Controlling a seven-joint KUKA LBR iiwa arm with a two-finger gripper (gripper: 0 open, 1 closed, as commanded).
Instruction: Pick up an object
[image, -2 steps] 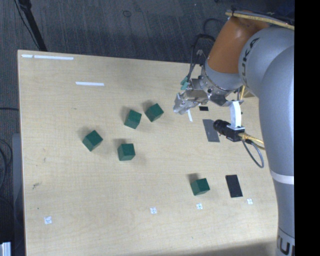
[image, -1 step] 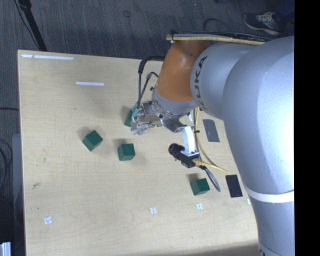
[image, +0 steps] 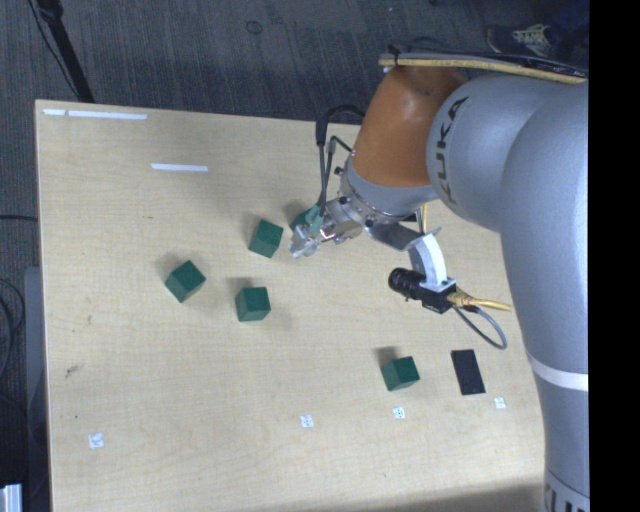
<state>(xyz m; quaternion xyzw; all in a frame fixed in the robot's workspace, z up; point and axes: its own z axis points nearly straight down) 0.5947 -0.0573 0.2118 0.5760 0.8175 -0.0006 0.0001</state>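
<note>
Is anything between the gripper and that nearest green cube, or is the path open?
Nothing visible blocks it. The gripper sits just right of the nearest green cube, with bare wooden surface between them. The other green cubes lie farther off.

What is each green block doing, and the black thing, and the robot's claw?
Top green block: tilted, on the board, right beside the gripper.
Left green block: turned cornerwise, alone.
Middle green block: flat, alone.
Lower green block: flat, beside the black slab.
Black slab: lying flat.
</note>
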